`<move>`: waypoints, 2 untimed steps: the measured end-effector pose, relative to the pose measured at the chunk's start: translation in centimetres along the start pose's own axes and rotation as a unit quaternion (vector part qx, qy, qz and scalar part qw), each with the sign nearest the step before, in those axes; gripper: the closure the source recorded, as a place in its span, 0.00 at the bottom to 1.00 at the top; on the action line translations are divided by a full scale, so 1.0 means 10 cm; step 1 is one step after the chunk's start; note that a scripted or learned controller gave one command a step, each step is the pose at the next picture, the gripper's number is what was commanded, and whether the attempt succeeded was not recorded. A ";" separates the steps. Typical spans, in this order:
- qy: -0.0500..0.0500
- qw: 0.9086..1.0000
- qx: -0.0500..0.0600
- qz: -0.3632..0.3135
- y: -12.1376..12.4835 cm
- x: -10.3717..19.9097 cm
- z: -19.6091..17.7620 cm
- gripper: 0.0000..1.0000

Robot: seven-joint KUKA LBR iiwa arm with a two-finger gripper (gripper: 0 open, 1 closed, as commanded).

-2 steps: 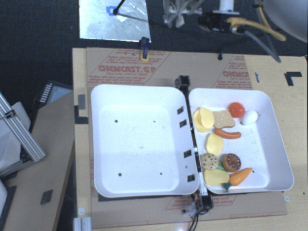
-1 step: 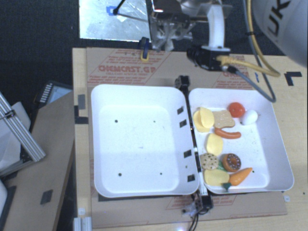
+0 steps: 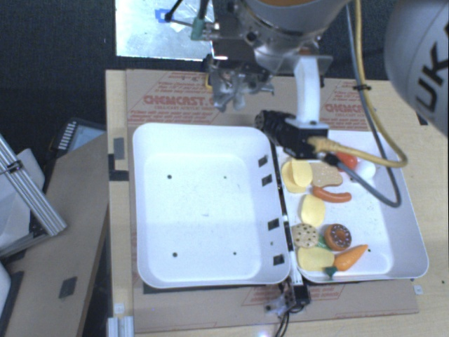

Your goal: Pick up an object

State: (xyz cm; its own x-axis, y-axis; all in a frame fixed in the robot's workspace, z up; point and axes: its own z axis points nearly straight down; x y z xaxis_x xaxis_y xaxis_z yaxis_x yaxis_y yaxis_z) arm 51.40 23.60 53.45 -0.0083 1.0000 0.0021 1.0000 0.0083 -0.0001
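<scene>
While the arm hangs over the far edge of the bench (image 3: 119,83), the end effector (image 3: 235,93) sits above the brown cardboard just beyond the left bin (image 3: 203,202), well apart from every candidate object; whether it is open or closed cannot be told, since metal parts crowd one another at that spot and nothing is seen held there. All pickable items lie in the right bin (image 3: 403,230), clustered along its left wall: a pale yellow slice (image 3: 297,175) farthest back, a tan cracker-like piece (image 3: 327,176) beside it, a red-orange sausage (image 3: 331,194) in front of these, a second yellow slice (image 3: 313,210), a speckled biscuit (image 3: 304,235), a chocolate doughnut (image 3: 338,236), an orange carrot (image 3: 349,257) and a third yellow piece (image 3: 315,259) nearest the camera. A small red item (image 3: 348,160) lies near the back wall, partly covered by a yellow cable (image 3: 358,160). A sound approach would likely favour the carrot or the sausage, whose narrow bodies suit a two-finger pinch across the short axis. The flat slices appear hard to grip from above. Items hugging the dividing wall leave little room for one finger, so a target nearer the bin's open floor seems the safer choice.
</scene>
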 end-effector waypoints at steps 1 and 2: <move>0.000 1.000 0.000 0.002 -0.28 -0.01 -0.01 1.00; -0.001 1.000 0.000 0.002 -0.28 -0.02 0.00 1.00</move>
State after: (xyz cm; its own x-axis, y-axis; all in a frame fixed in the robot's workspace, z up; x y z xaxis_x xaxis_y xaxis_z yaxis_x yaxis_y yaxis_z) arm 48.64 23.39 53.49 -0.0049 1.0000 0.0005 1.0000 0.0049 0.0006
